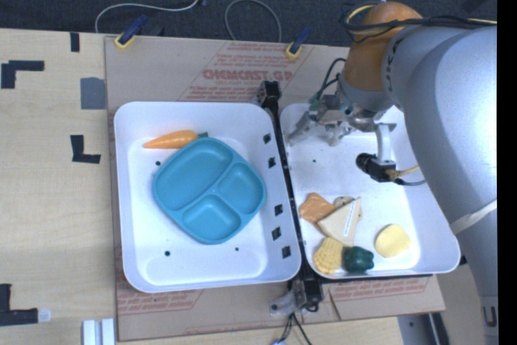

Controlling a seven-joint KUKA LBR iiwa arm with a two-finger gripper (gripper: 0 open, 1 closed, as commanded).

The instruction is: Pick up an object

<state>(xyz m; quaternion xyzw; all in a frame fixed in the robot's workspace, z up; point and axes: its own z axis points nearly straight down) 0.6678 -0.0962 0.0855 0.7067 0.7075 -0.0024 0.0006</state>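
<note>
white bins [133, 198], two, one blue tray [210, 190], one carrot [170, 140], pincer [327, 124] state unclear

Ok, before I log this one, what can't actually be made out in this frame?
- Gripper, camera view: its end blurs into cables and the arm's wrist, so whether it holds anything cannot be told.
- Right bin, camera view: the arm's grey body covers its far-right side.
- Food pile: the cheese wedge overlaps the bread piece, and the corn and the green item touch; the green item is too small to identify.
- Yellow lump: kind unclear.
</note>
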